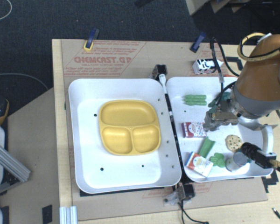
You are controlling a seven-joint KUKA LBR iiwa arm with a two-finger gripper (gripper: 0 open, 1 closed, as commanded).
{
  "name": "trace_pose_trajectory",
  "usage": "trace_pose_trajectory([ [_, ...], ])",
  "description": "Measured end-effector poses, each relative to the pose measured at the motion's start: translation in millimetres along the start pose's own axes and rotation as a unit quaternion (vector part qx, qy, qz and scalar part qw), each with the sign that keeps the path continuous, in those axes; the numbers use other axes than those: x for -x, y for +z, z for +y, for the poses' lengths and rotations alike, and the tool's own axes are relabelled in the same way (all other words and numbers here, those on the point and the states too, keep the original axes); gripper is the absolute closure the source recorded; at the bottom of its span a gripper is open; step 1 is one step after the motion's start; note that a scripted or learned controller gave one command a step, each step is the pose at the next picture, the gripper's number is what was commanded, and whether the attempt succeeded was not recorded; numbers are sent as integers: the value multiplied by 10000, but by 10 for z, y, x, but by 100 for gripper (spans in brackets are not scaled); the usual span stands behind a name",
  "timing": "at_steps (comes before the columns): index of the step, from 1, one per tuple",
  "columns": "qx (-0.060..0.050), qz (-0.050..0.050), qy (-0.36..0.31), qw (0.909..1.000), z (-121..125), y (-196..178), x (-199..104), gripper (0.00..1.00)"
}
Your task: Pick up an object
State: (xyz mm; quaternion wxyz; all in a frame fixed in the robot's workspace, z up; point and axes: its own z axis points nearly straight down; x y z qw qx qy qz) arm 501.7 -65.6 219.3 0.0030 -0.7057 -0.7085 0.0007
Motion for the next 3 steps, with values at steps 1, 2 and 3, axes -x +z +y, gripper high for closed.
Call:
trace_pose_trajectory([
  [1,3,-4,8,10000,-128,31,-254,100],
  [2,6,-6,22,10000,-282,-41,-202,100],
  [3,2,-8,20,10000,-207,51,-221,100],
])
